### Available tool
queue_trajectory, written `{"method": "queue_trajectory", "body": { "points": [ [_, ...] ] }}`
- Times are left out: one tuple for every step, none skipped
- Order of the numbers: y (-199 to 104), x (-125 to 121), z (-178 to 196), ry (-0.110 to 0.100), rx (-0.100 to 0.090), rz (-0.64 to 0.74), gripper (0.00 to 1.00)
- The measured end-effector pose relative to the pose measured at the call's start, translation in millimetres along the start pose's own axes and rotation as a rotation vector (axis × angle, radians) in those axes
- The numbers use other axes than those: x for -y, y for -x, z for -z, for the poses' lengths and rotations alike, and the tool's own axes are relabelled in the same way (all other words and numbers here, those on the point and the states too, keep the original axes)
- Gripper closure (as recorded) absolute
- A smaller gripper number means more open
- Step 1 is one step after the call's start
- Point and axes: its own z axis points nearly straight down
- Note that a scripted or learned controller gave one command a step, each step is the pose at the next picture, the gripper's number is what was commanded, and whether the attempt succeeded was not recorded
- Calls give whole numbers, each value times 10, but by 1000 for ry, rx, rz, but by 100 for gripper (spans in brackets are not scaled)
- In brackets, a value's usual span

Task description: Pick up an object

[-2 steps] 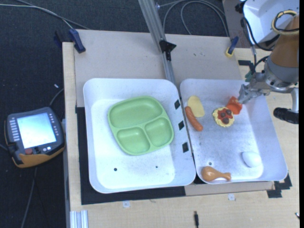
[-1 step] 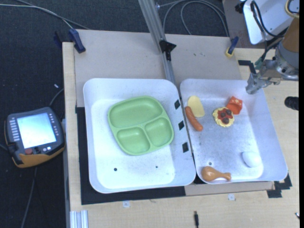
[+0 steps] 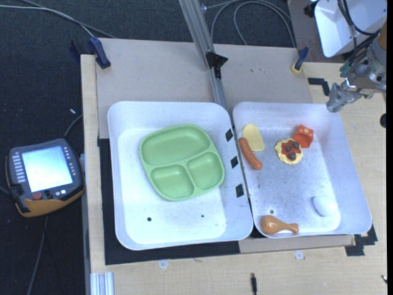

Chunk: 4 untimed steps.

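Camera view
Gripper [image 3: 337, 101]: above the right bin's [image 3: 353, 165] far right corner, blurred; grip state cannot be told.
Right bin: hot dog [image 3: 250, 153], yellow piece [image 3: 253, 137], small pizza [image 3: 289, 151], red item [image 3: 303, 135], drumstick [image 3: 278, 225], pale egg [image 3: 323, 206] hard to distinguish.
Left bin [image 3: 123, 183]: green divided plate [image 3: 182, 161].

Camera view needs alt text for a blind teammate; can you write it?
The gripper hovers above the right bin's far corner; that bin holds toy foods. The left bin holds a green divided plate.
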Motion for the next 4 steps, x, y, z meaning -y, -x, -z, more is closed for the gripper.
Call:
{"method": "queue_trajectory", "body": {
  "points": [
    [-567,77,26,-9,-4,4,100],
    [-1085,303,70,-10,-6,4,100],
    [-1501,513,29,-12,-6,3,100],
    [-1930,727,-50,-13,-6,3,100]
  ]
}}
